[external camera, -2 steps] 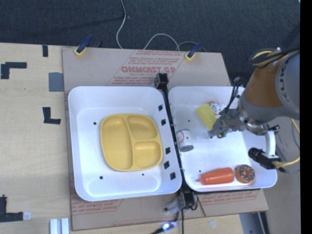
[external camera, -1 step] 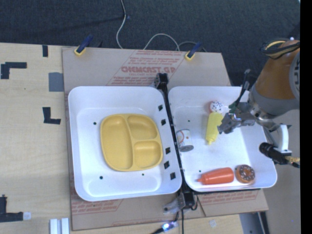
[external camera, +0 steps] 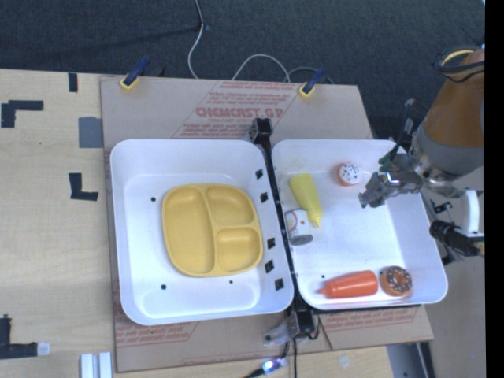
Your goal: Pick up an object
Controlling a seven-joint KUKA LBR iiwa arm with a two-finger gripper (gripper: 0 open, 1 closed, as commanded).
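Note:
In the right bin point(external camera: 409, 242) lie a yellow banana-like piece point(external camera: 306, 198), a small white and orange ball point(external camera: 349, 174), an orange carrot point(external camera: 350, 284), a brown donut point(external camera: 395, 281) and a small metal ring piece point(external camera: 298, 227). My gripper point(external camera: 376, 193) hangs over the bin's right part, just right of and below the ball. Nothing shows between its dark fingers. The carrot and donut rest along the bin's near edge.
A yellow divided plate point(external camera: 212, 228) lies in the left bin point(external camera: 134, 179). A black divider point(external camera: 272, 203) runs between the bins. Both bins sit on a cardboard sheet point(external camera: 236, 109) held by clamps, with a white cable point(external camera: 260, 60) behind.

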